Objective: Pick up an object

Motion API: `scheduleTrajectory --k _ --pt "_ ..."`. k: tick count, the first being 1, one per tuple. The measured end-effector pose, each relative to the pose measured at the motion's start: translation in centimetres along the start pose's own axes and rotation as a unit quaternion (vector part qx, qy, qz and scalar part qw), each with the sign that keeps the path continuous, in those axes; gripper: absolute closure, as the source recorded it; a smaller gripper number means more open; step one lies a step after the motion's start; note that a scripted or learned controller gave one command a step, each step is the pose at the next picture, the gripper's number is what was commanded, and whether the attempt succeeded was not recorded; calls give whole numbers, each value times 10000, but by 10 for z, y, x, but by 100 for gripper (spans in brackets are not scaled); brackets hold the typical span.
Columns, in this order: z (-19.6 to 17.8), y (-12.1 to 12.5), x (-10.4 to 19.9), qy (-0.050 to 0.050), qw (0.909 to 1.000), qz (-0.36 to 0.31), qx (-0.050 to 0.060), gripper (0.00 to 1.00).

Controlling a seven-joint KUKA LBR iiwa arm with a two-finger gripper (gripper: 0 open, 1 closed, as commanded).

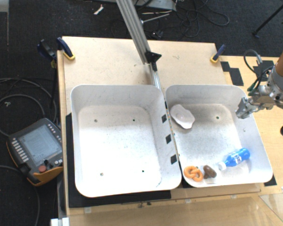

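Blue bottle (pixel 236 158) low in right bin (pixel 226 94), gripper (pixel 244 108) near rim, jaw state unclear, perhaps empty.

A dark carpeted floor (pixel 19 93) strewn with cables (pixel 188 13) surrounds the wooden bench (pixel 113 60).

The arm (pixel 279 81) is showing as a grey metal wrist section with a brownish-orange patch sitting at its upper edge, and dark cables (pixel 253 62) are looping out beside it. The gripper (pixel 244 111) is appearing as a pale grey, blocky metal piece with glinting highlights.
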State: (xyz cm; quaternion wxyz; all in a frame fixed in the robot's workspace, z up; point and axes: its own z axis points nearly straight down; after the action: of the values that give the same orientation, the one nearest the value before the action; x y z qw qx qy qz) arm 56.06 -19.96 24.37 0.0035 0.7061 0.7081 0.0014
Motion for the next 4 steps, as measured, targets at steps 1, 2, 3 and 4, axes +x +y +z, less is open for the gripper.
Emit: scheduleTrajectory --k 1,2,3,4 --pt "8 17 46 17 10000 -22 27 100" --pt "11 39 97 22 10000 -27 25 100" --pt "6 43 159 27 10000 -28 29 100" --pt "-2 58 218 26 10000 -28 21 100"
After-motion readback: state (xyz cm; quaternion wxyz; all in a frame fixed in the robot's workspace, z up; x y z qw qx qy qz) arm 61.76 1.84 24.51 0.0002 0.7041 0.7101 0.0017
